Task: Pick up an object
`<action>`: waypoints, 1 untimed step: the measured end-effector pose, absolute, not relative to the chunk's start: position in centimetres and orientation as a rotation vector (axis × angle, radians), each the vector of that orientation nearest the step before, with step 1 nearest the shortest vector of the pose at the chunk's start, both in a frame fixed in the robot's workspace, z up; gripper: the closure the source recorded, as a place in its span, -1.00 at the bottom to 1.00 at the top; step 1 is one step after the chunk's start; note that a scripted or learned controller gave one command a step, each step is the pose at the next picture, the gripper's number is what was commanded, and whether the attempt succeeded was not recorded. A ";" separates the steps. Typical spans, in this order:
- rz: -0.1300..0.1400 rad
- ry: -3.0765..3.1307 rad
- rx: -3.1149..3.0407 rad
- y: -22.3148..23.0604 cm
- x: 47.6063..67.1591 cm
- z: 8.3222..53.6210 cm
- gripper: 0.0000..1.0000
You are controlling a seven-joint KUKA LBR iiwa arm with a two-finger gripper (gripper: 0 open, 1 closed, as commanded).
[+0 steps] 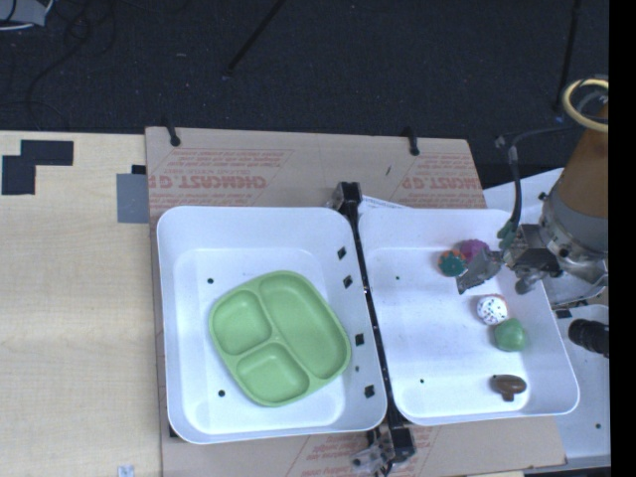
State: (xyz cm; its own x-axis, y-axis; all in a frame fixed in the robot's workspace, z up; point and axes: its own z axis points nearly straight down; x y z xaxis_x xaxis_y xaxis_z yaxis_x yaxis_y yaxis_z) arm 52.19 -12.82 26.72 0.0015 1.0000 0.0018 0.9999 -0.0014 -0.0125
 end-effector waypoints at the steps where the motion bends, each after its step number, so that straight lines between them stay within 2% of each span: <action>1: 0.002 -2.221 -2.220 -12.8 52.4 27.2 -1.00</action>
